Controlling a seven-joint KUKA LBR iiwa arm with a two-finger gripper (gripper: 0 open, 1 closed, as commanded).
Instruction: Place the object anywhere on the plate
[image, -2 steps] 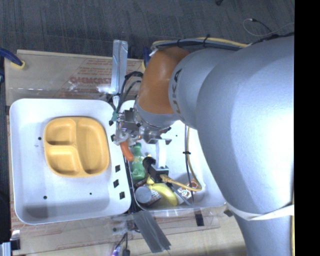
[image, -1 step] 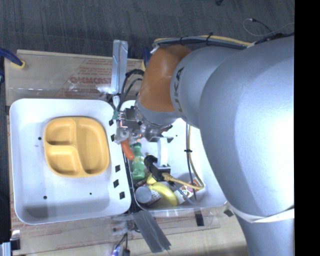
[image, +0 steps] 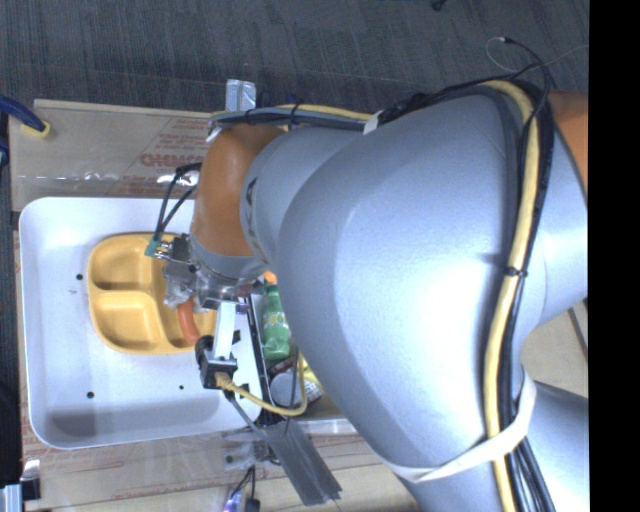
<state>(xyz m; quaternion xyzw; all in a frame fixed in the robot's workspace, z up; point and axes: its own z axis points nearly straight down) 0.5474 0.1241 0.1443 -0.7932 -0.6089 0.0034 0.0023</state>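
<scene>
A yellow divided plate (image: 125, 295) lies in the left white bin (image: 60, 400). My gripper (image: 197, 300) hangs over the plate's right edge, under the orange wrist band. A small orange object (image: 187, 320) shows right beside the gripper at the plate's rim. Whether it is held or resting on the plate I cannot tell, since the wrist hides much of it.
A green bottle-like object (image: 275, 330) with an orange tip lies just right of the gripper, at the divide between the bins. The big grey arm (image: 420, 270) covers the right bin. Yellow and black cables (image: 262, 400) loop below the wrist.
</scene>
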